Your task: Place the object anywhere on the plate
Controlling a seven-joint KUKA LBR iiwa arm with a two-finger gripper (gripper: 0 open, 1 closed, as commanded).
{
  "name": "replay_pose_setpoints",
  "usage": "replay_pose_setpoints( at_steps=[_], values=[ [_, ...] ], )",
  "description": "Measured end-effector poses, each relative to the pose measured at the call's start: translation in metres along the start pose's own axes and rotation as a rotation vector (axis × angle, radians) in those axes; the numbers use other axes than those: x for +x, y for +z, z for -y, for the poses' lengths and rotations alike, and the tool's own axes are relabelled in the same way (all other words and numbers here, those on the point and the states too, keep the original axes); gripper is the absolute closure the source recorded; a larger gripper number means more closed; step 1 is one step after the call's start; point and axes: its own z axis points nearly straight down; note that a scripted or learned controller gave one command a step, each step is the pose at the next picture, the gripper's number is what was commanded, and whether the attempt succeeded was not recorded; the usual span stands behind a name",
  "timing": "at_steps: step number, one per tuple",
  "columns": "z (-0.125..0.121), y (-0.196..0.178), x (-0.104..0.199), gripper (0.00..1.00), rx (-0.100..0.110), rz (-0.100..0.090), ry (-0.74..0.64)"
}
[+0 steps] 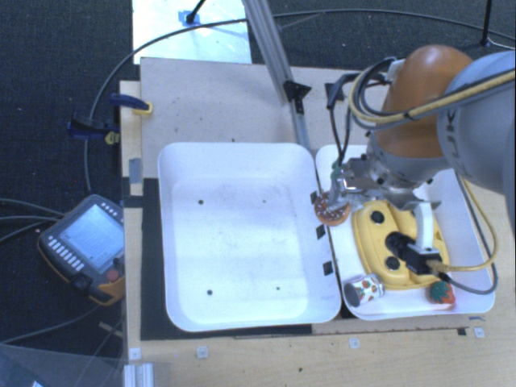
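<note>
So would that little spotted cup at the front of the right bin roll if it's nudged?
Probably: the spotted cup looks round-sided and seems tipped over, so it may roll. It looks small, so likely light and rigid.

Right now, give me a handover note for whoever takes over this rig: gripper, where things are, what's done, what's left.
Gripper: low over the left edge of the right bin, right beside a small round brown object; a grasp cannot be confirmed.
Yellow plate: in the same bin, just right of the brown object.
Also there, off the plate: a small white patterned item and a red and green item, along the bin's near edge.
Done: the approach.
Left: the brown object is not yet on the plate, so it needs lifting and placing.
</note>
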Motion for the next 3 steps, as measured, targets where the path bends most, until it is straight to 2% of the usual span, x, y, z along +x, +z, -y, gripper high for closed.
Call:
replay_pose_setpoints(
  at_steps=[3],
  values=[
    [-0.082,0.011,0.154,1.0,-0.001,0.0,0.002]
  ],
)
